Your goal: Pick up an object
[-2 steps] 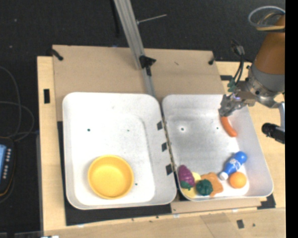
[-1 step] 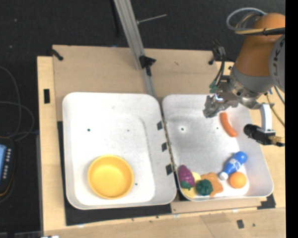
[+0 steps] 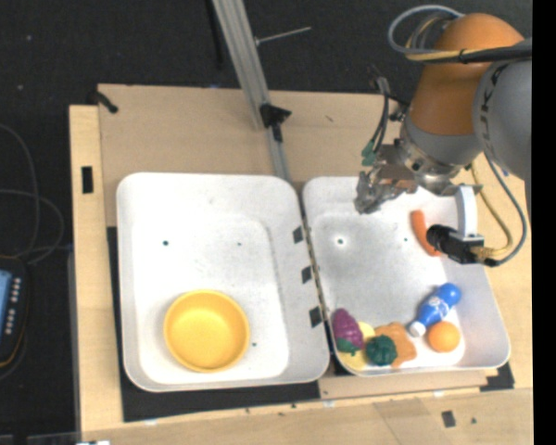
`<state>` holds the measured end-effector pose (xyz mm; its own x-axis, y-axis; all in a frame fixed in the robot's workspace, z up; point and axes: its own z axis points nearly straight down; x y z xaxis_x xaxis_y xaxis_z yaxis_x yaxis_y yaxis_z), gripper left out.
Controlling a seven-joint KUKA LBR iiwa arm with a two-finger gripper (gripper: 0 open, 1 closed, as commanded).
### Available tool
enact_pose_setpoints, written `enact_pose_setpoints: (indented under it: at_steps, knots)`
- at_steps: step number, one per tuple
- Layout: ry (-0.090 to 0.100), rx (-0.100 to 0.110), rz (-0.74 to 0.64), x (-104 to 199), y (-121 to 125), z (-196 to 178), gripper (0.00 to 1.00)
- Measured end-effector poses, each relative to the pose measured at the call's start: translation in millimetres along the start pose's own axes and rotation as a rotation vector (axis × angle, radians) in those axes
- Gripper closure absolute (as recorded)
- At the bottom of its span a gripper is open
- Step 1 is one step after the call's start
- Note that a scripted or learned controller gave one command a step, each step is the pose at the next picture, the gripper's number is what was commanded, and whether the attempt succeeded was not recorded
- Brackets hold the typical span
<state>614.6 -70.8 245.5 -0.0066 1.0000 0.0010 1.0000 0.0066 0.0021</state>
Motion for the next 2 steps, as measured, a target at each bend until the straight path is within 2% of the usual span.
enact_pose_setpoints:
  at_steps: [2]
  knots:
    - [0.000, 0.004, -0.001, 107.6, 3.3, 15.8, 1.00]
